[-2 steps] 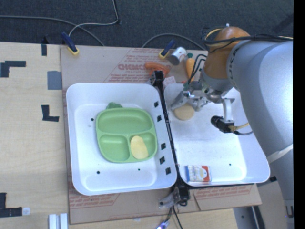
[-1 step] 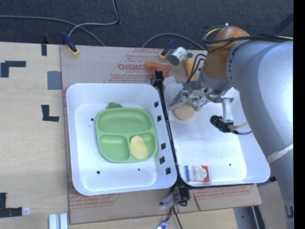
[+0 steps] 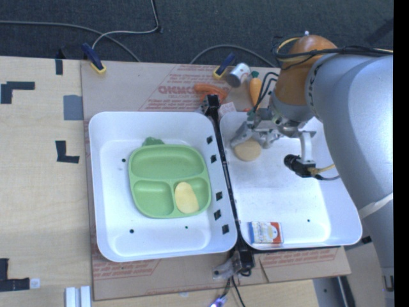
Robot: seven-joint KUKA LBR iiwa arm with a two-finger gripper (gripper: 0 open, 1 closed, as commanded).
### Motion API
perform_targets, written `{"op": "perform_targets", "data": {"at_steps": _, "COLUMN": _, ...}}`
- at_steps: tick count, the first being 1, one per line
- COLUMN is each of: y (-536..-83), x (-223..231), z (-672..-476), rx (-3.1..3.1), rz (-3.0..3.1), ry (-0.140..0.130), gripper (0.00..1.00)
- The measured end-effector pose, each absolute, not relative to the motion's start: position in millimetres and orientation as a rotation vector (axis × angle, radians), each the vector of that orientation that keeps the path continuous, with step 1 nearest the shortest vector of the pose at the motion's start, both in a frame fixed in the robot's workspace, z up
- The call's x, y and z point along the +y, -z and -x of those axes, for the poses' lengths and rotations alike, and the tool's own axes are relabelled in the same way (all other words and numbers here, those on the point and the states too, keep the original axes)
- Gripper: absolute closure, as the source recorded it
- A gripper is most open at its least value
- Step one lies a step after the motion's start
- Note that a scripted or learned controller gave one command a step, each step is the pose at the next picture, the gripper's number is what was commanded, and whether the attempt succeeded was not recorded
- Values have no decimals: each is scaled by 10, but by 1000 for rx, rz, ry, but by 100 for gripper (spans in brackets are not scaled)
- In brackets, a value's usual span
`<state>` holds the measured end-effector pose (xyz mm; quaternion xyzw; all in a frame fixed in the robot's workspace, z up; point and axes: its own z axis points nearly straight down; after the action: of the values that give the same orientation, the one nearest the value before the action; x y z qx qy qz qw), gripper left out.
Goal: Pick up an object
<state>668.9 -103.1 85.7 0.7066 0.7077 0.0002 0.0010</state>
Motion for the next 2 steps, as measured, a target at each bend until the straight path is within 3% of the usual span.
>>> {"op": "perform_targets", "data": {"at_steps": 2, "y": -855, "x": -986, "z": -6689, "rx": 2222, "rz": -2218, "ry": 0, "gripper": 0}}
